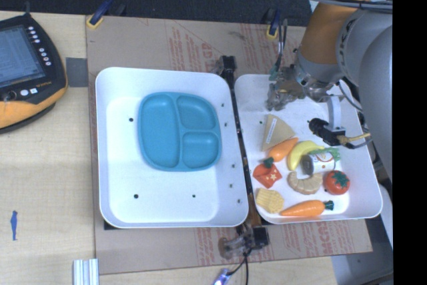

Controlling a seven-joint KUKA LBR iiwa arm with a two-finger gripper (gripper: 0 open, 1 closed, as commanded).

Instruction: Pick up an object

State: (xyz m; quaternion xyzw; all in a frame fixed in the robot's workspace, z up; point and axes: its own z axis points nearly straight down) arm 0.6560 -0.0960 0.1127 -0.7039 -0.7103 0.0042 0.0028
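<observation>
Plainly, the gripper (279,101) hangs low over the far end of the right bin (250,87), above bare white floor, and whether its jaws are spread or pressed together cannot be told from this slanted view; nothing shows between them. The things to pick from all lie nearer the camera in that same bin: a pale sandwich wedge (275,128) closest to the tool, then a small carrot (283,148), a banana (301,151), a red pepper (267,175), a cracker (269,200), a cookie (304,183), a tomato (336,181) and a long carrot (305,209) by the near rim. The left bin (107,143) holds a blue divided plate (179,130).

The likeliest failure, I judge, is a closing on nothing (the tool sits beside the heap, not over it). A descent here would meet only the floor. Should it shift toward the wedge, the sloped faces could squirt out of a pinch. Further in, the toys touch one another, so a finger may land on a neighbour, nudge the pile, or catch two pieces loosely and drop both on the lift.
</observation>
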